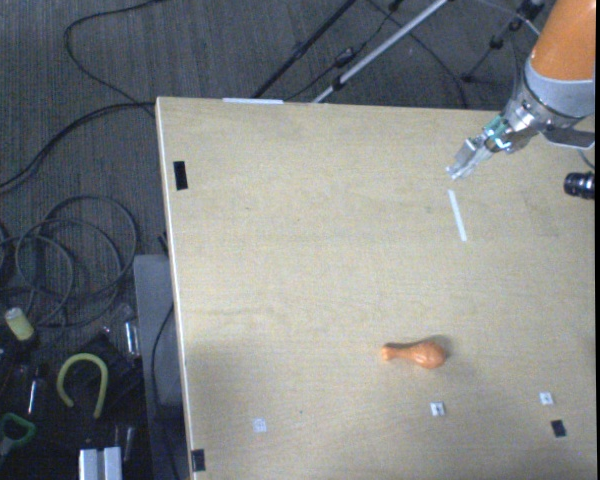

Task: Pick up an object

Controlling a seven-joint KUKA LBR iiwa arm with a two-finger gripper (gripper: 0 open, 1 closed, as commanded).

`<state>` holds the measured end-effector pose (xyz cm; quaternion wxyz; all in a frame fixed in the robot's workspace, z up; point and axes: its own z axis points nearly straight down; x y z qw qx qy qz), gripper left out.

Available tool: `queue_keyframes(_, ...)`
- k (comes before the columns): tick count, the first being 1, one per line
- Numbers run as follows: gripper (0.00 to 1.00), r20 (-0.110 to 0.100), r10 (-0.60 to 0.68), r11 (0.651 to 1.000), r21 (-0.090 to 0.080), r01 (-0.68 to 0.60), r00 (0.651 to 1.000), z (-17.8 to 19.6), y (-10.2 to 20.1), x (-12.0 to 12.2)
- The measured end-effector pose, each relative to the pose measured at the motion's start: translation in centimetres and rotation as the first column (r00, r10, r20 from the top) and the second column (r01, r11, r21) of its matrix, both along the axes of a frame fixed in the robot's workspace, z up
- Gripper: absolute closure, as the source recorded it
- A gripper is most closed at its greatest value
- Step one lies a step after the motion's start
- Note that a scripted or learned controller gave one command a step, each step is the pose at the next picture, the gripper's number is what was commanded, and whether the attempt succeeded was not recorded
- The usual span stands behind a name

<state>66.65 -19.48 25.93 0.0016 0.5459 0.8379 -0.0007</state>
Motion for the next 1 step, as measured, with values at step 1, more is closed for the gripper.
queue_keyframes(1,1.0,-0.003,0.208,0.978,0.003,-0.208,0.978,-4.47,6.29,-2.27)
